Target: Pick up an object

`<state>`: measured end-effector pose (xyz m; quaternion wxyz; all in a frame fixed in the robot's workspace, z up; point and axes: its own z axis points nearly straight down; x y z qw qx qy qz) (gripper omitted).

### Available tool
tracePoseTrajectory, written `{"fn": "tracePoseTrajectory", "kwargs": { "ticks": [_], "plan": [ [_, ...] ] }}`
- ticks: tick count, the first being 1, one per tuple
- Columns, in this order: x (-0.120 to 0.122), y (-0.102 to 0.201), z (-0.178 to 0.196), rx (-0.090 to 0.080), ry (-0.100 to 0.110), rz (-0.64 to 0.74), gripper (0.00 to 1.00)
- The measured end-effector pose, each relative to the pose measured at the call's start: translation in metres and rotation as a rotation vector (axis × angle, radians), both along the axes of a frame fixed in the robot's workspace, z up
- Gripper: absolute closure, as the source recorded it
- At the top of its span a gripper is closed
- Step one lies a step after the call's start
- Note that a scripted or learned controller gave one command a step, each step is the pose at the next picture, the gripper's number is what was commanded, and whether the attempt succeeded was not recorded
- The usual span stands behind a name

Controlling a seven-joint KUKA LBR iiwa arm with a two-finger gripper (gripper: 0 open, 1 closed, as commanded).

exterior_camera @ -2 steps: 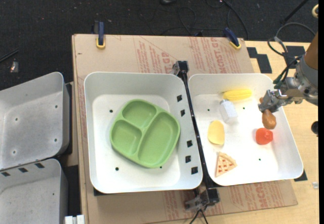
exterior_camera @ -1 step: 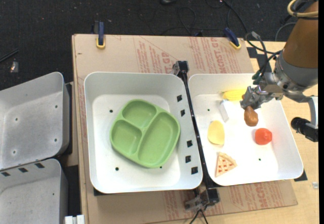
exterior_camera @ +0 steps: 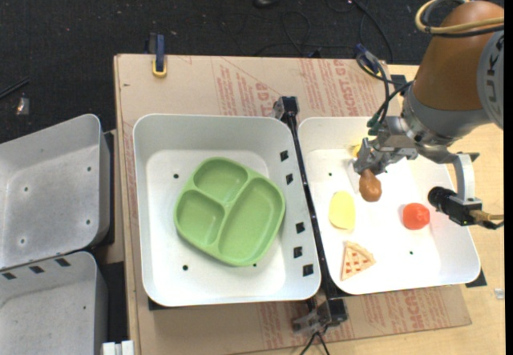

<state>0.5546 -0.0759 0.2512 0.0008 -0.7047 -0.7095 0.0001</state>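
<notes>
You see the cardboard-topped surface [exterior_camera: 240,77] carrying two shallow white bins with rounded corners. The left bin [exterior_camera: 152,209] holds a glossy green three-part plate [exterior_camera: 231,211], with bare floor all round it. In the right bin [exterior_camera: 449,257], the arm [exterior_camera: 457,65] hangs over the upper rim; its gripper [exterior_camera: 371,163] sits just above a brown egg-shaped piece [exterior_camera: 370,186], and you cannot tell if it grasps it. Below lie a yellow oval [exterior_camera: 342,210], a red tomato [exterior_camera: 415,215] and a pizza wedge [exterior_camera: 356,260], well apart.

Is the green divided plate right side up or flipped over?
Right side up: the green plate in the left bin shows three hollow compartments facing the camera.
</notes>
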Motion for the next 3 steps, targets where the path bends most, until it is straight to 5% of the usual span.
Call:
{"fn": "tracePoseTrajectory", "kwargs": {
  "ticks": [3],
  "plan": [
    [-0.003, 0.152, -0.012, 0.000, -0.002, 0.000, 1.00]
  ]
}}
